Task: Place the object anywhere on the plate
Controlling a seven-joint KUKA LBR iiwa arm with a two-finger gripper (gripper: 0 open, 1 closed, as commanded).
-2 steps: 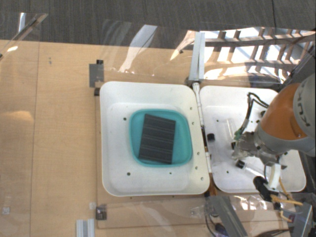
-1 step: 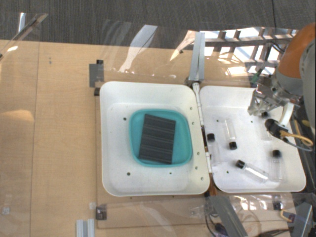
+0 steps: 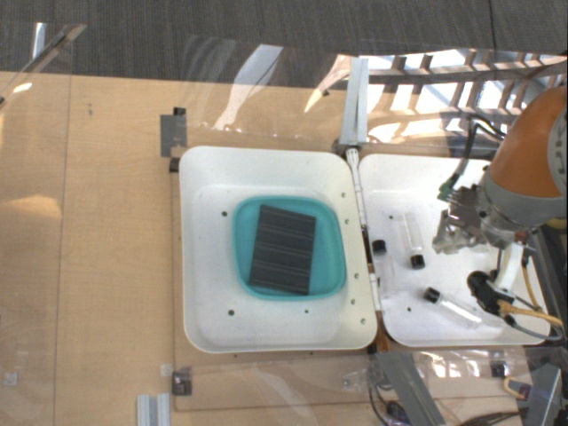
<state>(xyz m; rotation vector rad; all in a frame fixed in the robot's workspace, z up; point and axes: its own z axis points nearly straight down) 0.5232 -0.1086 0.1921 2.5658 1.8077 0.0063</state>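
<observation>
**Dark block lies on the plate; arm stands over the neighbouring bin**

All positions are given relative to the teal plate (image 3: 288,248).

1. The plate sits in the middle of the left bin (image 3: 204,238), a shallow white tray on the wooden table (image 3: 89,238).
2. A dark grey ribbed block (image 3: 283,249) lies flat on the plate. It is roughly rectangular, slightly tilted, and lies within the plate's rim, with teal showing on all sides.
3. The right bin (image 3: 399,185) adjoins the left bin on the far side from the plate's left edge. The two bins touch along a narrow divider.
4. The arm (image 3: 532,162) reaches over the right bin, well apart from the plate. Its orange band and grey wrist are visible.
5. The gripper (image 3: 454,233) hangs above the right bin's floor. Whether its fingers are spread or pressed together cannot be told from this angle. Nothing is seen between them.
6. Three small black pieces (image 3: 416,260) and two clear tubes (image 3: 408,231) lie scattered on the right bin's floor, between the plate and the gripper.
</observation>
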